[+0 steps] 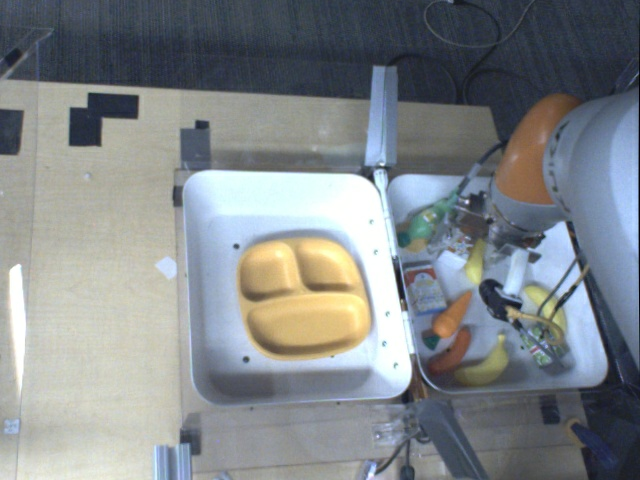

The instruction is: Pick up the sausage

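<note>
The sausage (450, 351), short and red-brown, lies near the front left corner of the right bin (590, 368). An orange carrot (453, 314) rests just above it and a banana (485, 366) just to its right. My gripper (468, 230) hangs over the back part of that bin, well behind the sausage and apart from it, close to a green item (425, 224) and a yellow piece (475, 264). Nothing shows as held in it.
The left bin (210, 268) holds a yellow divided plate (300, 296). A small printed packet (425, 291) and a yellow round fruit (547, 304) also lie in the right bin. The arm's grey body and orange band (530, 158) cover that bin's right side.
</note>
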